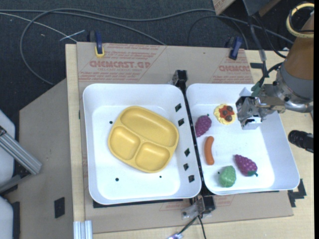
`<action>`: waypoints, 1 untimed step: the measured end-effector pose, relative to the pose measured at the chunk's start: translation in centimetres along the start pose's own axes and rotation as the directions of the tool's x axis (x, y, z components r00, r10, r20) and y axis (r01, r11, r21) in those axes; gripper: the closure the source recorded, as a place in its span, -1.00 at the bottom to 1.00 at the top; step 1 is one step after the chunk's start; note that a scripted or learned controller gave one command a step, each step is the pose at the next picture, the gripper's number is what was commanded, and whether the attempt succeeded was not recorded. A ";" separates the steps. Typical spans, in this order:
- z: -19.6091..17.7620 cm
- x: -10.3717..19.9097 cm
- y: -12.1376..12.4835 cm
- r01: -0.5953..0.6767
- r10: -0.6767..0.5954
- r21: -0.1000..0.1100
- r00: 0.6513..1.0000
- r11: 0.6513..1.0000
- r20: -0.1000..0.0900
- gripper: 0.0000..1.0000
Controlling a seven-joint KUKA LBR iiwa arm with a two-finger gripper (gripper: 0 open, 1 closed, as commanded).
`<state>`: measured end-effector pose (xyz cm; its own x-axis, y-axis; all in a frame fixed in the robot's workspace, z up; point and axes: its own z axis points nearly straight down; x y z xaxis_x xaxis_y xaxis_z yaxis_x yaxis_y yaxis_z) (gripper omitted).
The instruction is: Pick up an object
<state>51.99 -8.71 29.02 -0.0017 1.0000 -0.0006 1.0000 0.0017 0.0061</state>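
Where bins point(94, 148) meet, plate point(143, 139) left, toys right

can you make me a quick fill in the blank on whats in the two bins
1. The yellow divided plate lies in the ____ bin.
2. The sausage lies between two bunches of ____.
3. The broccoli is the colour ____.
4. The hand is above the ____ bin.

Missing words: left; grapes; green; right

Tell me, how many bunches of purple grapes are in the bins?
2, both in the right bin. One purple grape bunch lies by the divider, above the sausage. The other grape bunch lies near the front, right of the green toy.
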 end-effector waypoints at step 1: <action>2.6 4.9 -1.4 0.002 -0.002 0.011 1.000 1.000 -0.003 1.00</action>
<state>50.57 -3.82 26.42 -0.0040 1.0000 0.0027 1.0000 0.0040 -0.0051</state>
